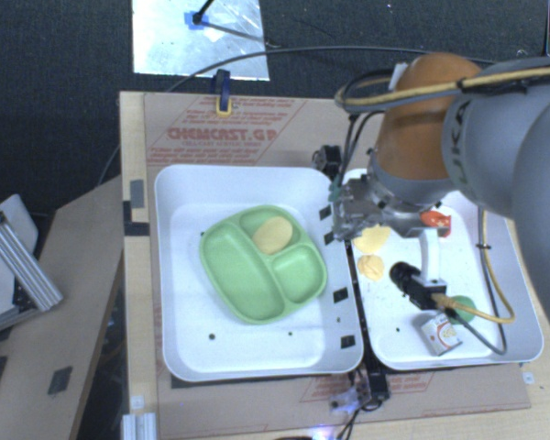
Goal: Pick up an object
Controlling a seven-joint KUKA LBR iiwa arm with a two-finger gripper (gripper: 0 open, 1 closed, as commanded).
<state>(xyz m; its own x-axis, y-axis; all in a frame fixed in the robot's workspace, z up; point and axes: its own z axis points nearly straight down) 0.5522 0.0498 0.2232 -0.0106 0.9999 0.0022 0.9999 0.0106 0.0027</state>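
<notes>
Pale yellow piece (375, 238) lies in the right bin (522, 337), close to that bin's left wall and in its upper half, just beside the end effector (345, 220) at about 4 o'clock from it; whether the two touch cannot be told. It is a small, soft-edged, irregular lump, lighter than butter in colour, with its upper edge tucked under the grey arm (504, 145). The end effector hangs over the seam where the two bins meet, and the wrist above covers it so far that I cannot tell whether it is open or closed; nothing can be seen gripped in it. A round yellow lump (371, 267), a shade deeper and more orange, sits just at 6 o'clock of the pale piece, near it but apart. At 3 o'clock of the pale piece a small orange thing (437, 220) shows beside the arm. Toward 5 o'clock of the right bin rests a small box (440, 335), white with coloured print, and a green thing (461, 305) lies just at 1 o'clock of it, partly hidden. The left bin (179, 337) holds a green plate (229, 273) with three compartments, set at a slant near the bin's middle; a yellow oval thing (274, 235) lies in the plate's small compartment at 1 o'clock
</notes>
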